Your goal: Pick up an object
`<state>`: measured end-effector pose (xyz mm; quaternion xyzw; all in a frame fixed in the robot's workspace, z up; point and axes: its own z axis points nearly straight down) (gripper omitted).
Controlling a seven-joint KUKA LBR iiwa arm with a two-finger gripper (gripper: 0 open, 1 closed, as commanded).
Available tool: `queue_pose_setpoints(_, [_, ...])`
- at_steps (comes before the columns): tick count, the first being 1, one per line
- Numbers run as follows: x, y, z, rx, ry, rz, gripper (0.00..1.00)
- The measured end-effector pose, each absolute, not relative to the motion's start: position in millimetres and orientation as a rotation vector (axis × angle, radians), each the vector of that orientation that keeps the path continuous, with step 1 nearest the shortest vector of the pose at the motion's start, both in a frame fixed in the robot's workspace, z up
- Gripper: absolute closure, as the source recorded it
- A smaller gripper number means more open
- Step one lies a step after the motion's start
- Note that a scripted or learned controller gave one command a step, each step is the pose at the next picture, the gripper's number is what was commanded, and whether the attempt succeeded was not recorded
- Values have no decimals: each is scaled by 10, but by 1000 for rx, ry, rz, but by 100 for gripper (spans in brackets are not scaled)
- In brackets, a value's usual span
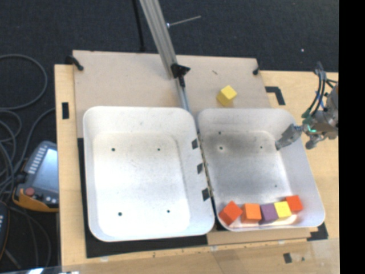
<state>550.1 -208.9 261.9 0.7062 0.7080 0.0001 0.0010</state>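
Five small blocks [261, 211] line the near edge of the right bin [245, 164], orange and red at the ends, purple and yellow between. One yellow cube [226, 95] sits beyond it on the bench. Whether the gripper [296, 135], over the bin's right rim, is spread cannot be told. An end block likely offers the cleanest approach.

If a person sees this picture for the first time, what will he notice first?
Probably the row of coloured cubes along the near wall of the right bin. Next, a lone yellow cube lying on the bench behind that bin, outside it. The gripper hangs over the right bin's far right edge.
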Motion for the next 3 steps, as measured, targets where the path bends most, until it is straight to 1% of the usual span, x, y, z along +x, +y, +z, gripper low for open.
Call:
queue_pose_setpoints(1, [4837,-1682,1792,2229,2228,-7,0])
queue_pose_setpoints(2, [4853,-1038,4063,2208,2221,11,0])
queue_pose_setpoints(3, [4840,-321,2848,2218,2232,-6,0])
